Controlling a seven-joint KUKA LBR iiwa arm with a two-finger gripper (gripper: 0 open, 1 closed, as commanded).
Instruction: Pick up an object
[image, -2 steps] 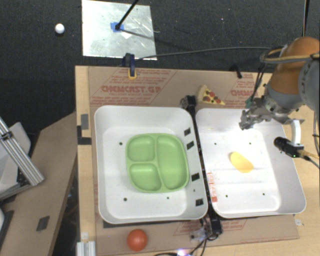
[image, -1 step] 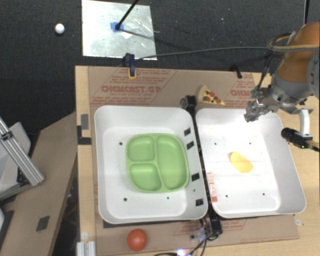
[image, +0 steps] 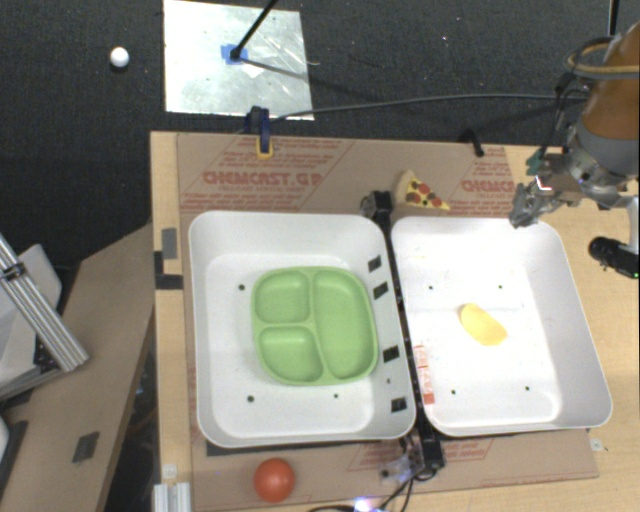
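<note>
A small yellow object (image: 483, 325) lies flat in the right white bin (image: 560, 300), a little right of its middle. My gripper (image: 527, 210) hangs over that bin's far right corner, well above and behind the yellow object. The arm enters from the upper right with its orange band (image: 610, 110) showing. A green divided plate (image: 313, 324) sits in the left white bin (image: 215, 300).
A toy pizza slice (image: 423, 192) lies on the cardboard behind the gap between the bins. A red ball (image: 274, 479) rests in front of the left bin. A black clip (image: 378, 204) sits at the bins' far joint.
</note>
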